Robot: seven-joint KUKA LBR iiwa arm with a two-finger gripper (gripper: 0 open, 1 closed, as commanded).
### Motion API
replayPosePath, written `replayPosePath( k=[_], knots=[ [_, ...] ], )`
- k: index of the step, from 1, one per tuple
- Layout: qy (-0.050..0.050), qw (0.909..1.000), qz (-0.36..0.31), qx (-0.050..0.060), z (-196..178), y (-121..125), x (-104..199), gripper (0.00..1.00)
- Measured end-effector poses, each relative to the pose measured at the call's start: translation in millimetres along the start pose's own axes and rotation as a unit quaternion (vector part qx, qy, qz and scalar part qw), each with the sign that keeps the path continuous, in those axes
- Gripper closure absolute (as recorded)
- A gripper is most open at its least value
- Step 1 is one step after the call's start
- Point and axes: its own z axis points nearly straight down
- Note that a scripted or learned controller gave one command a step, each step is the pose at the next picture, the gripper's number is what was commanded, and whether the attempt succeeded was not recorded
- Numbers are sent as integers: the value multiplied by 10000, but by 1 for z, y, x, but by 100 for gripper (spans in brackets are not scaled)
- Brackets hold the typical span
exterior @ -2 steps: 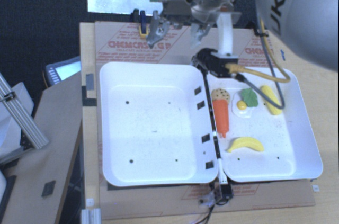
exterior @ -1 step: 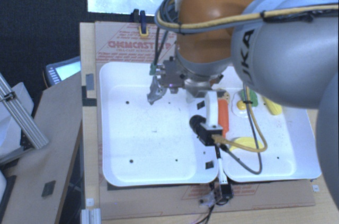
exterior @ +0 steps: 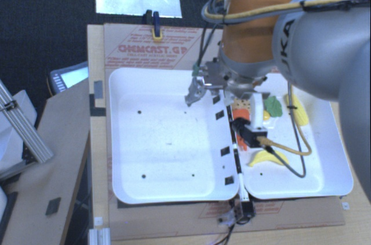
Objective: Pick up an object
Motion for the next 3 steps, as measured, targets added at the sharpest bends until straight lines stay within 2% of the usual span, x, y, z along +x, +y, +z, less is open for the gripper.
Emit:
replayPosePath(
  k=[1,2,3],
  knots=[
    [3,10000,-17,1,89,31,-17,0],
    [-2,10000,-6,8,85,8,-69,0],
    [11,10000,-31,-15,74,10,-65,100]
  ],
)
